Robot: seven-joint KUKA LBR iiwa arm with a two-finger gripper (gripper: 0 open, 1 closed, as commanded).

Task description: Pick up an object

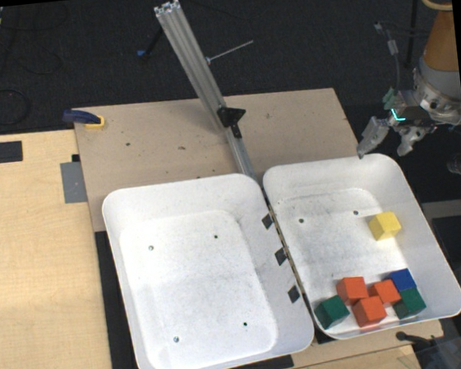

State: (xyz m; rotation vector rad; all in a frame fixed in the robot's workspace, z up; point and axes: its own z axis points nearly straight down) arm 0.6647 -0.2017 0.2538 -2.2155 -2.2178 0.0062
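The gripper [390,136] is seen at the upper right of the frame, just beyond the far right corner of the right bin [329,175], hanging under the grey wrist with its orange band. Its two fingers are spread, with a clear gap between them, and nothing is held between them.

The candidate objects are all found in the right bin. A yellow block [385,225] lies alone toward the right wall, well apart from the rest. At the lower right of the frame a tight cluster is packed against the near wall: three orange blocks [366,296], a blue block [403,281] and two green blocks [332,311], several of them touching. The left bin [126,212] holds none of these blocks.

Several failures can be expected. If the cluster is targeted, a finger is likely to be brought down onto a neighbouring block rather than into a gap, so that blocks are shoved aside or two are pinched badly and dropped. Fingers lowered beside the near wall may be blocked by it. The yellow block is judged the safer target, though it may be nudged away if the descent is off-centre. The bin's rim could also be struck on entry.
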